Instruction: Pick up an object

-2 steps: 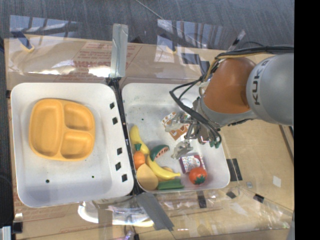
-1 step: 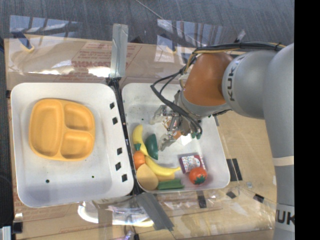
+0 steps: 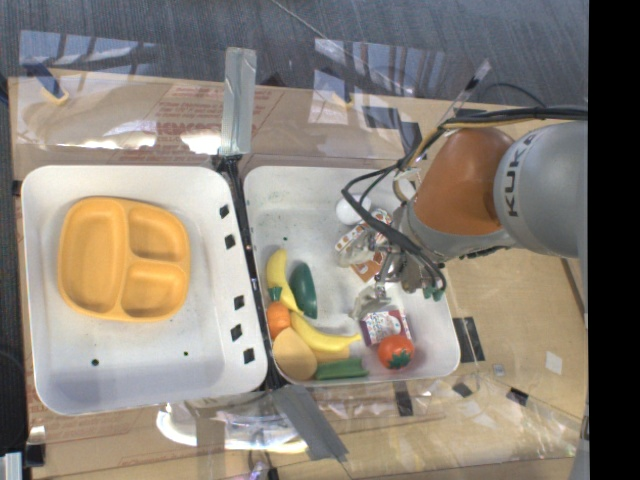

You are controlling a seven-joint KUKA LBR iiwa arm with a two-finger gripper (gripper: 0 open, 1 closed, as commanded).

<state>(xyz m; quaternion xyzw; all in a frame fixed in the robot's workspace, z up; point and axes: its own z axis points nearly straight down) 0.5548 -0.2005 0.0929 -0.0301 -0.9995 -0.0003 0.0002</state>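
Note:
My gripper (image 3: 385,273) hangs low over the right bin (image 3: 300,193), under the arm's orange band (image 3: 455,183) and a bundle of black cables. Directly below and around it lie a clear wrapped packet (image 3: 358,243) and a purple and white pouch (image 3: 383,323). A red tomato-like toy (image 3: 396,351) sits just in front of the pouch. Further left in the same bin are a yellow banana (image 3: 320,333), a dark green vegetable (image 3: 303,290), a small orange (image 3: 278,319), a tan pear-shaped fruit (image 3: 294,355) and a flat green piece (image 3: 341,369). A white egg (image 3: 346,209) lies behind the gripper.
The left bin (image 3: 60,368) holds a yellow divided plate (image 3: 124,258). A black ridge (image 3: 240,258) separates the two bins. Taped cardboard (image 3: 150,118) lies behind the bins, and clear plastic film (image 3: 300,428) along the front edge.

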